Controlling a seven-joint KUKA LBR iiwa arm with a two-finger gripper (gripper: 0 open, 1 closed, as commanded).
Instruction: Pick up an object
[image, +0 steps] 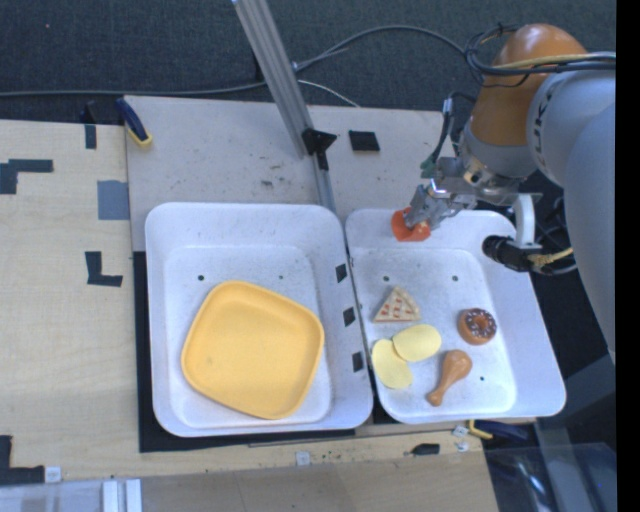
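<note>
The hand (424, 212) sits at the right bin's (520, 300) twelve o'clock rim, over an orange-red object (408, 229); whether it grips, I cannot tell.

Robot lab; taped bench (60, 300); white bins (160, 230); cables (380, 40)

Pale wooden bench (50, 300), dark carpeted floor (120, 45)

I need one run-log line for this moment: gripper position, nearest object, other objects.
gripper: far edge of right bin | at orange-red object, grasp unclear | right bin: wedge, chips, donut, drumstick | left bin: yellow plate
</note>
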